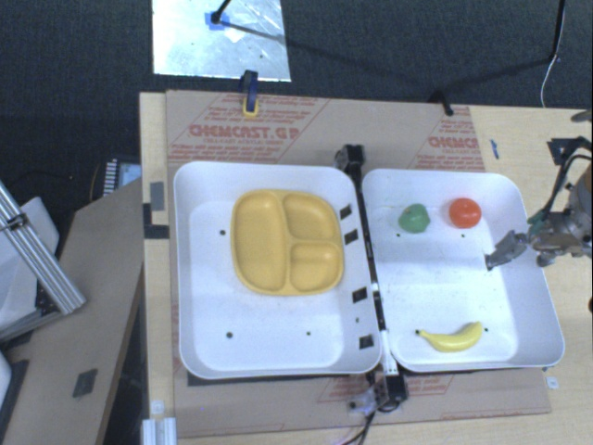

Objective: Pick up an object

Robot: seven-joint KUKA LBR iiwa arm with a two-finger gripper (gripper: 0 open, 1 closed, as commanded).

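The right bin (pixel 533 313) holds three small objects. A green round piece (pixel 414 218) and an orange-red round piece (pixel 464 212) lie side by side near its far wall. A yellow banana (pixel 452 337) lies near its front wall. My gripper (pixel 522 248) hovers over the right rim of this bin, to the right of and slightly nearer than the orange-red piece, and well above the banana. Nothing is seen held in it. The arm behind it runs off the right edge of the view.
The left bin (pixel 199 341) carries a yellow divided plate (pixel 285 241) in its middle. A black hinge strip (pixel 367 267) separates the two bins. Both rest on a cardboard sheet (pixel 278 130) atop the bench. A cable (pixel 556 26) hangs at the upper right.
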